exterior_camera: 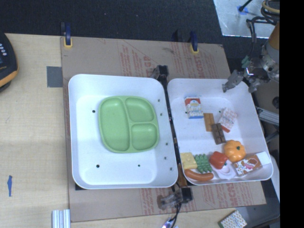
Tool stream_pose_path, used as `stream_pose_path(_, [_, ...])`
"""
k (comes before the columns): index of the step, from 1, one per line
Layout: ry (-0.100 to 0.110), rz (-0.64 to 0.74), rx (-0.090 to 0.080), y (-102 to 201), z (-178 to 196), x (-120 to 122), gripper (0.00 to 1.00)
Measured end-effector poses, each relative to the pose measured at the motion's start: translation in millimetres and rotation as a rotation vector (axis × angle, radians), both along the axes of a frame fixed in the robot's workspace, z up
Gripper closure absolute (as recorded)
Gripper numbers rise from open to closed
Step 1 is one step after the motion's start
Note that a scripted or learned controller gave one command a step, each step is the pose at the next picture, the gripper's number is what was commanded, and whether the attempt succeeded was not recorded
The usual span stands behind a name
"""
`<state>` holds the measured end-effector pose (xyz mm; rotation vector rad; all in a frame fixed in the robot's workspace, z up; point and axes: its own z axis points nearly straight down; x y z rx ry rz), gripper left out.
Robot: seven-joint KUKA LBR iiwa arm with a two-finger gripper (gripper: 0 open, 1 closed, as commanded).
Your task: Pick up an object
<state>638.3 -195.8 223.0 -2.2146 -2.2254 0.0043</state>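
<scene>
My gripper (241,83) hangs over the far right corner of the right bin (178,127), fingers spread, nothing between them. Below it in that bin lie a small red-and-white carton (193,107), a crinkled wrapper (227,119) and two brown bars (209,121) (218,134). Along the bin's near edge crowd an orange pumpkin (234,150), a red pepper (217,159), a yellow block (188,160), a green piece (203,163), a hot dog (199,176) and a printed packet (248,165).
The left bin (80,127) holds a green divided plate (128,123). Blue clamps (68,33) (193,42) grip the far board edge. A black and orange device (5,61) sits at the bench's left edge. A small box (232,219) lies at the bottom right.
</scene>
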Motion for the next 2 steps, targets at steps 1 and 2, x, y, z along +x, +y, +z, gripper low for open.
stream_pose_path(1, [-0.009,-0.001,-0.002,32,-117,-25,0.0])
stream_pose_path(2, [-0.017,-0.001,-0.008,51,-125,-59,0.0])
